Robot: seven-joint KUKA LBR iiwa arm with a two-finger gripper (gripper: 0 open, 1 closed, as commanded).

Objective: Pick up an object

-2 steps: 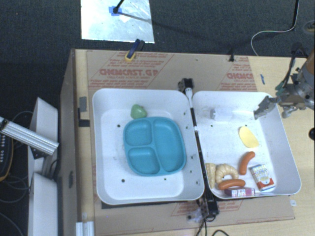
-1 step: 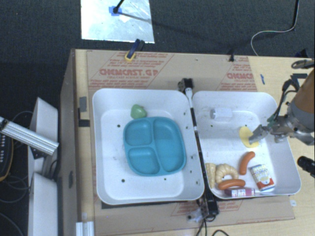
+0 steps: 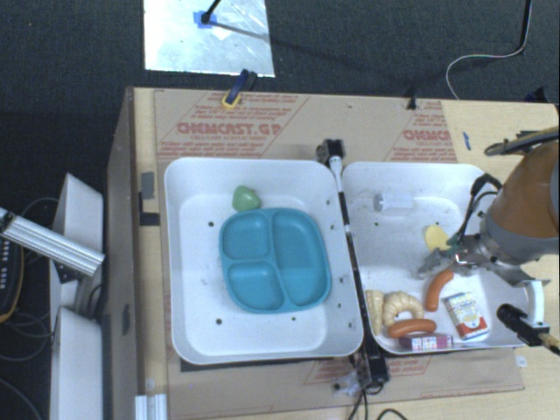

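Two white bins [image 3: 188,234] on bench [image 3: 394,116] under me. Far bin from my jaws: one blue divided plate [image 3: 274,259], one green lump [image 3: 246,199]. Bin at my jaws: two sausages [image 3: 437,290], one pale ring pastry [image 3: 401,305], one yellow piece [image 3: 436,235], one clear bottle [image 3: 395,202], two small packets [image 3: 465,314].

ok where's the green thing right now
The green thing lies in the left bin, at its far side, just beyond the top edge of the blue divided tray.
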